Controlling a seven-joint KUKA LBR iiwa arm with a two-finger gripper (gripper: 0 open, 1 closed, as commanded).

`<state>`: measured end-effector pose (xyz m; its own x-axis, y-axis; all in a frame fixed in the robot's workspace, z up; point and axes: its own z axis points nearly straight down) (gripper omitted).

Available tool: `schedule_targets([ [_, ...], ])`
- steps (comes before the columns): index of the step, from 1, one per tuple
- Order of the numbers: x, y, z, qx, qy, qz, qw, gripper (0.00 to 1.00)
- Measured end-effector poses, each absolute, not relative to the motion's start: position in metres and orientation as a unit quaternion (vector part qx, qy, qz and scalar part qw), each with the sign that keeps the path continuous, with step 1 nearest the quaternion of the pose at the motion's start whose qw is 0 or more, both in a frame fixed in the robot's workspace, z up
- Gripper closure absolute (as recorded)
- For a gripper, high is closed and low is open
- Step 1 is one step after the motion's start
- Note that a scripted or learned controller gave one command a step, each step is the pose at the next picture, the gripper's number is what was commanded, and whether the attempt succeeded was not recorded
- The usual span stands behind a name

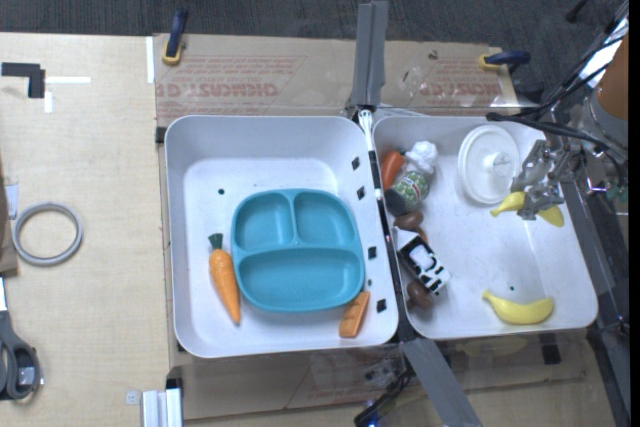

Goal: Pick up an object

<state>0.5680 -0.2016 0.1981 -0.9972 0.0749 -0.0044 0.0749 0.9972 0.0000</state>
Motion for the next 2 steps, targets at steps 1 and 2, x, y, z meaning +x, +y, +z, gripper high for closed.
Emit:
schedule_targets([
  [1, 0.592, -0.15, 0.208, 0.002, 1.0, 0.0002, 0.002, 1.0],
  [2, 0.616, -0.121, 0.238, -0.058, 0.998, 0.0, 0.003, 1.0],
])
